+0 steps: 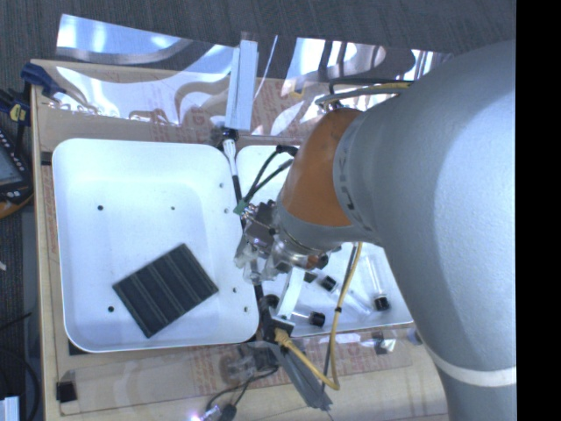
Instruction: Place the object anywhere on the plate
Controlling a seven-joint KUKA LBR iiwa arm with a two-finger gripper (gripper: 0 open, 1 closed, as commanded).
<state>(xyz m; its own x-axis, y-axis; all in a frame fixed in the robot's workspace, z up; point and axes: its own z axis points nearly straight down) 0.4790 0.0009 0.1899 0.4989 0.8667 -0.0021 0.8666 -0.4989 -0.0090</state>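
In the left bin (79,235), a dark ribbed plate (165,289) lies flat, bearing no readable writing. The hand (263,257) hovers over the right bin (351,323); its state I cannot tell.

The plate (166,289) is dark grey with stripes. It lies in the white left bin (131,182). Beside that bin, the arm (438,191) is grey with an orange band (317,178).
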